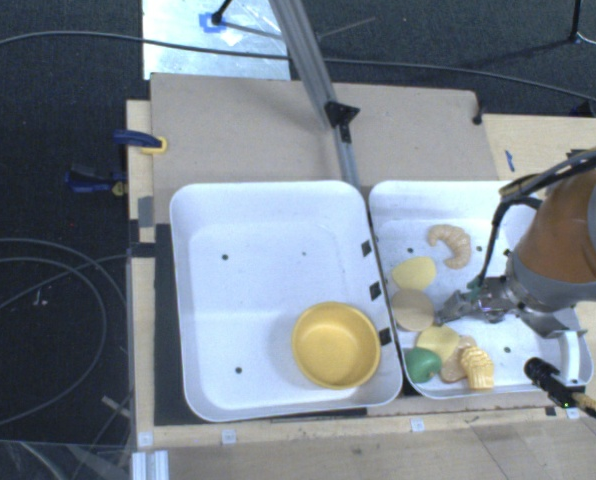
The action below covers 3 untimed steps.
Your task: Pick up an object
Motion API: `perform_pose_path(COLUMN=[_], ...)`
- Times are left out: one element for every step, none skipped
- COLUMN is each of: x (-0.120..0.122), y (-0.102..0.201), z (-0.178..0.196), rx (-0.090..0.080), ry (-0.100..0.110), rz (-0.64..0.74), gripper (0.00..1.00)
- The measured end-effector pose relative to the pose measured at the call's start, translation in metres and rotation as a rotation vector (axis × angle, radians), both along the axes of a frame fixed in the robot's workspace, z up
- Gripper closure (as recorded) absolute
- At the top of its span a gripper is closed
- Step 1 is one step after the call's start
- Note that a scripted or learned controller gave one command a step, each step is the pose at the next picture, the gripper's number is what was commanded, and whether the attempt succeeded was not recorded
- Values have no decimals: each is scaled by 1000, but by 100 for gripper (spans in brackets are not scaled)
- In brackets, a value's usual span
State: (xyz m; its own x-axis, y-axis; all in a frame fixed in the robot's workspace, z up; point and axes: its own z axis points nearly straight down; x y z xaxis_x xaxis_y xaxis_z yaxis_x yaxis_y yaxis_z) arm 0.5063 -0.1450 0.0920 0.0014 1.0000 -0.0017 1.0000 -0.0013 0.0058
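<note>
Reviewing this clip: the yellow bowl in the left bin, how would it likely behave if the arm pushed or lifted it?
The bowl sits upright and open, wide and low, so it probably slides rather than tips. It looks like thin plastic, likely light and stiff. Its smooth round wall may slip from a side pinch; gripping the rim seems safer.

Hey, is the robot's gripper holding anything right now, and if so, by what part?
It cannot be told. The gripper sits low in the right bin, beside the beige disc and above the yellow piece, with nothing visibly gripped.
</note>
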Motion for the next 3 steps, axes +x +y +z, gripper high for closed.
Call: perform_pose_path(x=[0, -1, -4], y=[0, -1, -3], z=[10, 54, 98], rx=[0, 0, 0], ry=[0, 0, -1], rz=[1, 6, 6], gripper=[100, 100, 100])
